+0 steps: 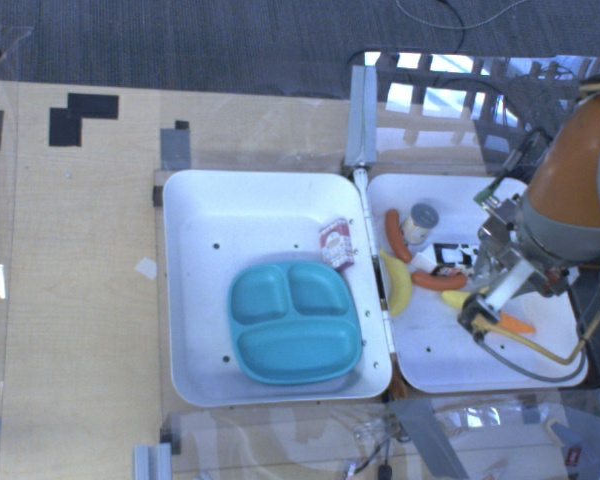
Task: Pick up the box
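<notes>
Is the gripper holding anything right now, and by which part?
Cannot tell. The gripper is over the right bin, close beside the box, but this view does not settle whether it grips anything.

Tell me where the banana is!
In the camera view, the banana lies in the right bin by its left wall, below one sausage and left of a second sausage.
</notes>
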You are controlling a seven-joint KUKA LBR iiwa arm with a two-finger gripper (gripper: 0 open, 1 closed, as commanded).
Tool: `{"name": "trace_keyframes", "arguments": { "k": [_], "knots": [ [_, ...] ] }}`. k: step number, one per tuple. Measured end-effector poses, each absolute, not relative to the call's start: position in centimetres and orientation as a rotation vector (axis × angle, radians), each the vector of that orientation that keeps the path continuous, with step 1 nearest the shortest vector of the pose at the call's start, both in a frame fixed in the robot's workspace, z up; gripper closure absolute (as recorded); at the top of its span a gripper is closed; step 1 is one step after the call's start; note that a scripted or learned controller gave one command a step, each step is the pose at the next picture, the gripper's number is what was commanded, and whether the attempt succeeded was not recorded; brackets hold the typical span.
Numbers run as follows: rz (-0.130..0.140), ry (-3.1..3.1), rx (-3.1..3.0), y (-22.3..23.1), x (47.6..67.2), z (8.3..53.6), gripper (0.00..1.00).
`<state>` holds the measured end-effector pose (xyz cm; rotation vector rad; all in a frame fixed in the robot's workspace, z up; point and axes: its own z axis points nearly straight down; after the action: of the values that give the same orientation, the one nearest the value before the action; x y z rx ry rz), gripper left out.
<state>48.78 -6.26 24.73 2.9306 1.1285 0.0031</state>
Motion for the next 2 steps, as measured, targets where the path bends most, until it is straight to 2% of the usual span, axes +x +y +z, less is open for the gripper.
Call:
{"name": "trace_keyframes", "arguments": {
  "k": [1,2],
  "knots": [
    [0.006,1.139,2.926,-6.2,48.9,25.8,1.00],
    [0.001,1.017,2.972,-11.5,48.7,23.9,1.00]
  ]
}}
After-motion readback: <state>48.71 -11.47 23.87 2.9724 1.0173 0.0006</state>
